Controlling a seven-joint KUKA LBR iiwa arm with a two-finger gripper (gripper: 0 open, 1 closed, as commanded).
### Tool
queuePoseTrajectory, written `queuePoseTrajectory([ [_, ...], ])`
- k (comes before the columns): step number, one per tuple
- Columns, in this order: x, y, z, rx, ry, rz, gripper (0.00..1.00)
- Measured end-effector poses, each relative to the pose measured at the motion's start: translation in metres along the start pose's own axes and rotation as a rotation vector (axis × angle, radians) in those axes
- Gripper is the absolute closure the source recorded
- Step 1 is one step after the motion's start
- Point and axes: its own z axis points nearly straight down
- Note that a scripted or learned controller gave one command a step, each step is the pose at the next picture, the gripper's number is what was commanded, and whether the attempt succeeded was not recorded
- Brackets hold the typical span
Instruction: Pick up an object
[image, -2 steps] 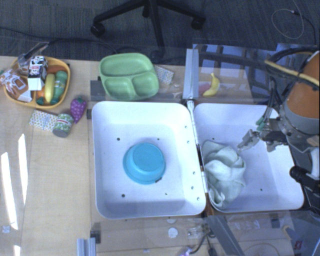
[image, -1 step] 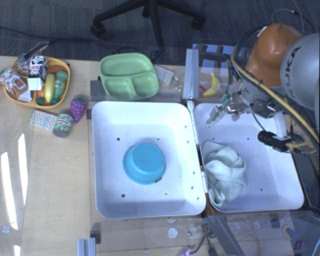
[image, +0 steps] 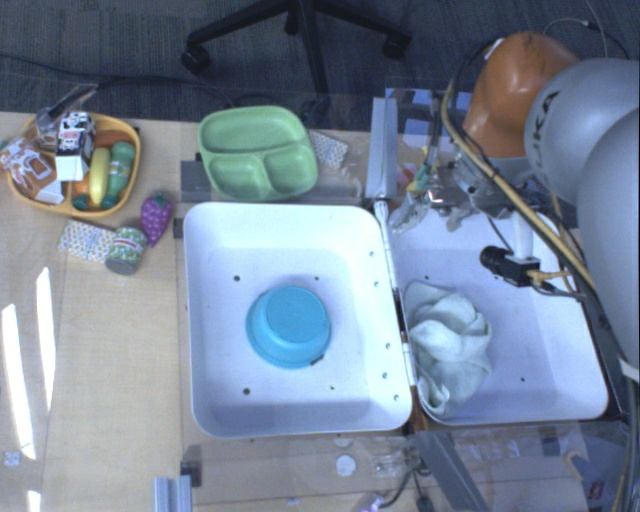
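At the near edge of the worktop (image: 110, 400), bare wood runs along the front and up the left side, leaving wide free space at eight and nine o'clock. Just behind that edge sit the two bins, their inner rims touching along a seam near the middle.

The left bin (image: 220, 400) carries a blue bowl (image: 289, 326) upside down, slightly nearer the front wall than the back. White floor surrounds it on every side, so it stands well apart from all four walls.

The right bin (image: 560, 370) holds a crumpled white cloth (image: 450, 340) pushed into its near-left part, touching or nearly touching the wall by the seam at about seven o'clock within that bin. The floor toward three o'clock and the near-right corner is open.

Farther back over the right bin, at its twelve o'clock edge, the gripper (image: 432, 200) hangs amid cables, near the back-left corner and apart from the cloth. Whether its jaws are spread or closed I cannot tell; nothing is visibly between them. The grey arm (image: 600, 130) with its orange band (image: 505, 80) fills the far right.

Beyond the left bin's back rim rests a green divided tray (image: 258, 152). At ten o'clock lie a purple grape toy (image: 155, 216), a small can (image: 126, 250), and a yellow bowl of toy food (image: 75, 165) near the left edge.
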Motion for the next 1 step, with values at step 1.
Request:
queuePoseTrajectory([
  [1, 0.0383, 0.0144, -0.0008, -0.001, 0.0, 0.195, 0.0],
])
